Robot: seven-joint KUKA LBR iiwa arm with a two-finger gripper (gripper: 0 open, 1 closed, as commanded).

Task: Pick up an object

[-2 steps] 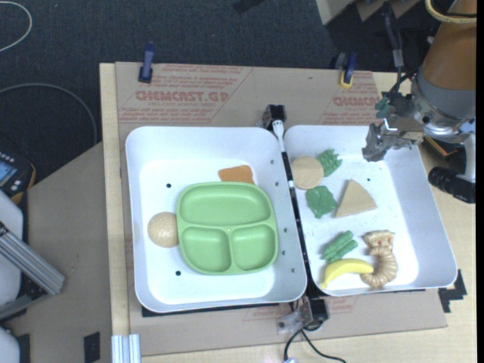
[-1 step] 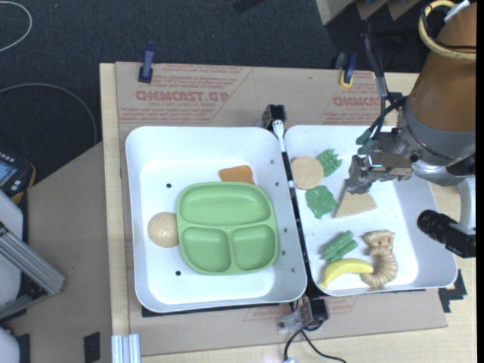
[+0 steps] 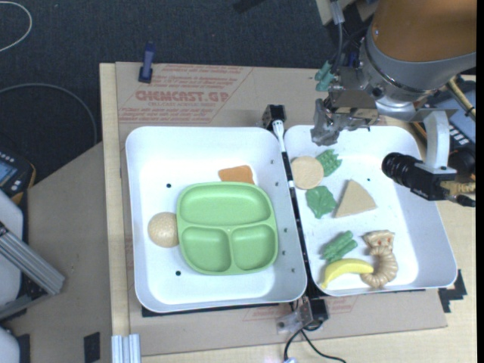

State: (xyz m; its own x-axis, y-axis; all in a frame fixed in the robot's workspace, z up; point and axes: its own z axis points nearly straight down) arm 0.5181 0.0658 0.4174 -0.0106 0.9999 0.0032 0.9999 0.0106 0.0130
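The gripper (image 3: 327,133) hangs over the far edge of the right bin (image 3: 431,267), just above a small green piece (image 3: 329,160) and a round cracker (image 3: 307,172). Whether its fingers are spread or pressed together, I cannot tell. The left bin (image 3: 144,203) holds a green divided plate (image 3: 227,228).

Green tray (image 3: 227,228), yellow banana (image 3: 346,271), white bins (image 3: 144,203)

Bright even light, soft shadows, slight blur
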